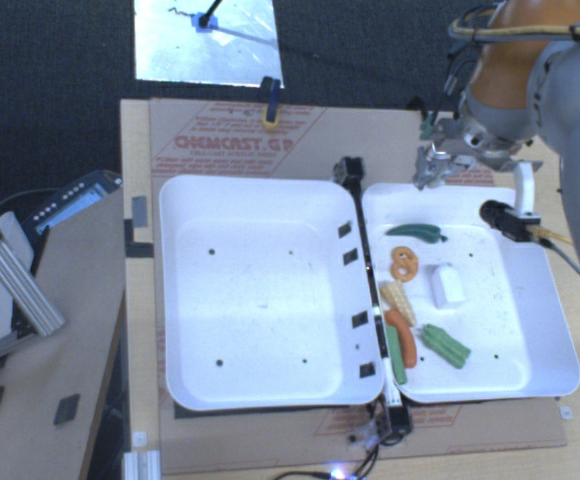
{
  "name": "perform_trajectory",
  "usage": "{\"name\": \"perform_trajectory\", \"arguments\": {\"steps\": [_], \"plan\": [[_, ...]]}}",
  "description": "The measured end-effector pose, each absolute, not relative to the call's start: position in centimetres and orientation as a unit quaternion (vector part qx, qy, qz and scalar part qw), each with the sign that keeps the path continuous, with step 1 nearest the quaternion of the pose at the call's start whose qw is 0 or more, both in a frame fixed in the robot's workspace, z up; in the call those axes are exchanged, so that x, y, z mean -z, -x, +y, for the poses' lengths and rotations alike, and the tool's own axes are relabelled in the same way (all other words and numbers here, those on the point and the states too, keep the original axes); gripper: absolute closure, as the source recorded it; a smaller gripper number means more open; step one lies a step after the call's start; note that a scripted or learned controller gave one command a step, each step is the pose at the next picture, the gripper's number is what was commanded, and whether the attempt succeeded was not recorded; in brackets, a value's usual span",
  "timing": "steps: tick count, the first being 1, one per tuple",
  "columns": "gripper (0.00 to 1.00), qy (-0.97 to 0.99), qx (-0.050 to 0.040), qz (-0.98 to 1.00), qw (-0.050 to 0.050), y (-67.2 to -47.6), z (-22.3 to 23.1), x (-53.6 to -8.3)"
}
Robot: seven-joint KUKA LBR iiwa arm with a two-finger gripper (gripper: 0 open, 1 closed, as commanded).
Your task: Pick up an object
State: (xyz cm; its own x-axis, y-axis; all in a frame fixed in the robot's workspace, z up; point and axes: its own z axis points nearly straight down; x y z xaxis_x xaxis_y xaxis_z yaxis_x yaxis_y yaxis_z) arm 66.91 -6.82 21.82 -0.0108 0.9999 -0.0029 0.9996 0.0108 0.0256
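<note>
The right bin (530, 298) holds several small objects: a dark green pepper (417, 232), an orange pretzel-like ring (404, 262), a white block (447, 285), a yellow corn piece (396, 295), an orange carrot (402, 333), a thin green pod (396, 356) and a green ridged vegetable (445, 345). My gripper (432, 173) hangs above the right bin's far left rim, up and right of the pepper. Nothing shows between its fingers.
The left bin (260, 298) lies beside the right one, with black clips (350, 230) along the shared divider. A black cylinder (505, 220) juts over the right bin's far right edge. A shiny sheet (208, 28) lies beyond the bench.
</note>
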Motion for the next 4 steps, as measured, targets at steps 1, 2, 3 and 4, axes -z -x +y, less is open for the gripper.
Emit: {"name": "perform_trajectory", "arguments": {"steps": [1, 2, 3, 4], "plan": [[1.0, -0.705, -0.0006, 0.71, 0.0, -66.1, -3.8, -18.4], [1.0, -0.707, 0.0017, 0.707, -0.003, -57.4, -4.3, -18.4], [0.0, -0.707, -0.0005, 0.708, 0.001, -57.8, -4.3, -18.4], [0.0, -0.708, 0.0019, 0.706, -0.001, -58.1, -9.4, -7.9]]}}
